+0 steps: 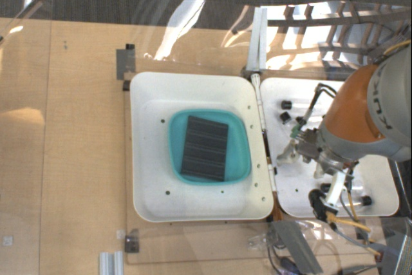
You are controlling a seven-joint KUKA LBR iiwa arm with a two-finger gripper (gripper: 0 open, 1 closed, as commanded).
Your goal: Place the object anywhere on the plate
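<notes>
Grey arm (393,100), orange wrist band

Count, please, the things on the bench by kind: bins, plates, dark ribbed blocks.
Bins: 2, left bin and right bin
Plates: 1, teal plate in the left bin
Blocks: 1, block on the plate
Total: 4

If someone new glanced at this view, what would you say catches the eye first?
First the teal plate in the middle of the left bin, with a dark ribbed rectangular object lying flat on it. Next the grey arm with its orange band, reaching in from the right over the right bin.
</notes>
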